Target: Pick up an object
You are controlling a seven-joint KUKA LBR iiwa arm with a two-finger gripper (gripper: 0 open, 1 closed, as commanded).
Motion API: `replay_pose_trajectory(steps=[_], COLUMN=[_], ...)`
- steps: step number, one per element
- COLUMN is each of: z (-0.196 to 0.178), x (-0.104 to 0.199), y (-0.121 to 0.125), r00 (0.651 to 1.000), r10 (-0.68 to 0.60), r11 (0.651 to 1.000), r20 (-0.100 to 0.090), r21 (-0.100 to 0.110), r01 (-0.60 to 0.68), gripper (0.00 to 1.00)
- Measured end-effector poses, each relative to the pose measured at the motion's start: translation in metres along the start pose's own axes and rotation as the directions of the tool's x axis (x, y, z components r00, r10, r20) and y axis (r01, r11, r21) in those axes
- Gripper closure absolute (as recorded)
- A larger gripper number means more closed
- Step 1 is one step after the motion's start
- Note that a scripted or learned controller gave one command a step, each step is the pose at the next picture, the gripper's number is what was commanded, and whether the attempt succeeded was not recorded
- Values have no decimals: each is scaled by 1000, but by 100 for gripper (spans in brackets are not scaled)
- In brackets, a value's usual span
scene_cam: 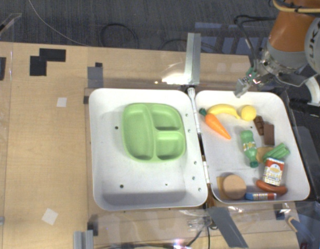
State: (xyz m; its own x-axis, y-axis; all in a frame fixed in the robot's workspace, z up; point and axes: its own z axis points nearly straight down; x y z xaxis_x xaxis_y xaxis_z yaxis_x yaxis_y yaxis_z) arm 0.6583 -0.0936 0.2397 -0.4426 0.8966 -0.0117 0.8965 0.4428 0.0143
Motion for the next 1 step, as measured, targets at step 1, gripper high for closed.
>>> replay_pose_trajectory(steps=[1], z=[-26], x=[69], y=[47], r00=[974], r10=[228], r11=[974], r20=[-7], r21=[10], r01=[-228], gripper=[100])
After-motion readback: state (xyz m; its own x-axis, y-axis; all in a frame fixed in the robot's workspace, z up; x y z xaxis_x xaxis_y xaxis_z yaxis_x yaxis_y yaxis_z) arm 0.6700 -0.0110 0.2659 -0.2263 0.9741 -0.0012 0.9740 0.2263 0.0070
